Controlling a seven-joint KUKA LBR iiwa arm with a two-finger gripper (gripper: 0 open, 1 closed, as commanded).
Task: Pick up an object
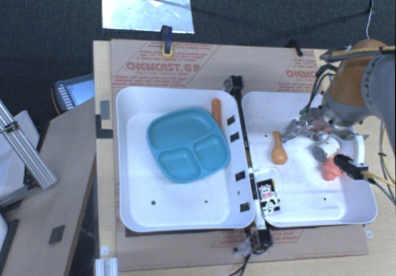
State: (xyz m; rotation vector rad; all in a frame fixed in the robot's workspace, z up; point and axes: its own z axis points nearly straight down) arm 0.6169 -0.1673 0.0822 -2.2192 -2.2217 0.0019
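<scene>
The right bin holds an orange gourd-shaped toy near its left side. A pink-red toy lies by the right wall, and a small grey and white cylinder sits just above it. A black-and-white cow-patterned piece rests at the bin's front left corner. My gripper hangs low over the middle of the right bin, just up and to the right of the orange toy and left of the cylinder. I see nothing held in it.
The left bin carries a blue divided plate, and an orange stick-like toy lies at its upper right edge. A black divider with clips runs between the bins. My grey arm with its orange band crosses the right bin's far right corner.
</scene>
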